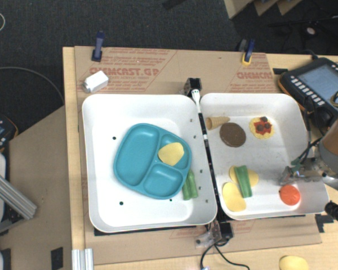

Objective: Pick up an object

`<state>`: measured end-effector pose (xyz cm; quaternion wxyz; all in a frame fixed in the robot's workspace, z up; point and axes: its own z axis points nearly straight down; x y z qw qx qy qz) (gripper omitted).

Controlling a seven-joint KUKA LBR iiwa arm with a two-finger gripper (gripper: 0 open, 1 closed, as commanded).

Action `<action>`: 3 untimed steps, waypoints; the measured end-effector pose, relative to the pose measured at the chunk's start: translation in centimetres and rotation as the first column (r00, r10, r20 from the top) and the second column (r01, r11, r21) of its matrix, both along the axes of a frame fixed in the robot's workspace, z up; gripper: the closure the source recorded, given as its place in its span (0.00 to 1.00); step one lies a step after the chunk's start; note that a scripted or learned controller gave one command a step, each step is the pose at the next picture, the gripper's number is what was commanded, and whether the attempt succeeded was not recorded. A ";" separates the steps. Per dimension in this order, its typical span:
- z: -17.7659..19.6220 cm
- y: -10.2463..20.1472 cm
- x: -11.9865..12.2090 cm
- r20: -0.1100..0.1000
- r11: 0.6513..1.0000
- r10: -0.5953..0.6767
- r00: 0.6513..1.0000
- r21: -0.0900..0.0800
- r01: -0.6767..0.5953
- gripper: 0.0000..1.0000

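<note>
Where bin wall curves: smooth round orange ball (290, 196)

Arm (333, 145) cut off by right edge; yellow obj (293, 262) clipped at bottom edge

The left bin (96, 151) has bare floor along its upper part and left side; a blue divided plate (141, 165) fills its middle, with a yellow piece (171, 153) in one compartment and a green piece (189, 185) just beside its lower right edge; in the right bin (281, 111), a brown disc (232, 134), a small tart (261, 127) and a cone (217, 121) crowd the upper part; a green strip (242, 181) over yellow pieces (233, 197) blocks the lower left; the pincer (296, 173) and an orange ball (290, 195) take the lower right; open floor lies between, mid-bin.
</note>
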<state>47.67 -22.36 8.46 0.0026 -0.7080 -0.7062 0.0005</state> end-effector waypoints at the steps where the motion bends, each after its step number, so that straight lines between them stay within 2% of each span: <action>1: 0.0 0.0 3.2 0.008 1.000 0.004 1.000 -0.005 -0.004 1.00; 2: 0.0 0.0 0.7 0.002 1.000 0.002 1.000 -0.001 -0.002 1.00; 3: 0.0 0.0 6.8 0.009 1.000 0.006 1.000 -0.005 -0.006 1.00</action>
